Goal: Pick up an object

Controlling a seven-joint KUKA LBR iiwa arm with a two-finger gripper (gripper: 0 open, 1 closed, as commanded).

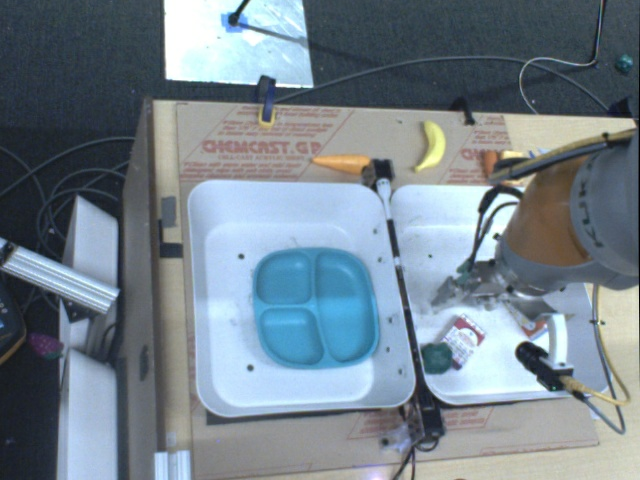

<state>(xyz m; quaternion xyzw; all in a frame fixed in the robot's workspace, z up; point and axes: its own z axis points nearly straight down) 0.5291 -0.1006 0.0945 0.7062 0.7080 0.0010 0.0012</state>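
Toward the lower right of the frame, the gripper [470, 288] hangs low inside the right bin [430, 218], its grasp state impossible to tell, poised just above the small red-and-white packet [463, 340] beside a green lump [436, 357], presumably its target.

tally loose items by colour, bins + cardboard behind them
Blue: 1, divided plate in the left bin
Green: 1, small round object in the right bin
Red and white: 1, packet in the right bin
Yellow: 1, banana on the cardboard
Orange: 1, carrot on the cardboard
Total: 5
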